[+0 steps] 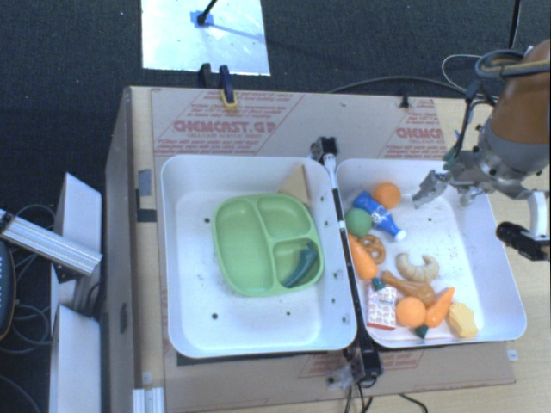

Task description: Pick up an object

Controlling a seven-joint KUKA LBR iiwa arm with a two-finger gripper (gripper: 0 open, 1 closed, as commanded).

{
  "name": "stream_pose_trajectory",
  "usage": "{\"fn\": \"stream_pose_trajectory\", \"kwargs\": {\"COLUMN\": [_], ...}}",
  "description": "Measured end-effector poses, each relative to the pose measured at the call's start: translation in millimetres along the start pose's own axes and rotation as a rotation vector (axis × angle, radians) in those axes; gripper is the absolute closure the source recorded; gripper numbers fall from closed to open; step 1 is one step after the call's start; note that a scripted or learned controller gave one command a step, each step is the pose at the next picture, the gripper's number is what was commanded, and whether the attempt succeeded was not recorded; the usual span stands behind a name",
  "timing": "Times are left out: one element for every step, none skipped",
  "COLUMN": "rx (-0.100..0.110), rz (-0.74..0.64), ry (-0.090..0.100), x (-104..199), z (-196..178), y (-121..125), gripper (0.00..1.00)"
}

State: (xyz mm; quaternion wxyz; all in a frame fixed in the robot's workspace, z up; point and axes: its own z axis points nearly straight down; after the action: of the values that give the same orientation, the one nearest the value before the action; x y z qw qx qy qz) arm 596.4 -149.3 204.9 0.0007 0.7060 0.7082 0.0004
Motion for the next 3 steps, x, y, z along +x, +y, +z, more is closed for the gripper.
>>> {"fn": "stream_pose_trajectory", "kwargs": {"rx": [-0.007, -0.002, -0.024], "rz": [0.001, 0.002, 0.003], "ry": [0.0, -0.001, -0.008], "x": [31, -22, 38], "z": [108, 84, 113], "y": [-94, -36, -103], "gripper": [0.0, 0.0, 0.0]}}
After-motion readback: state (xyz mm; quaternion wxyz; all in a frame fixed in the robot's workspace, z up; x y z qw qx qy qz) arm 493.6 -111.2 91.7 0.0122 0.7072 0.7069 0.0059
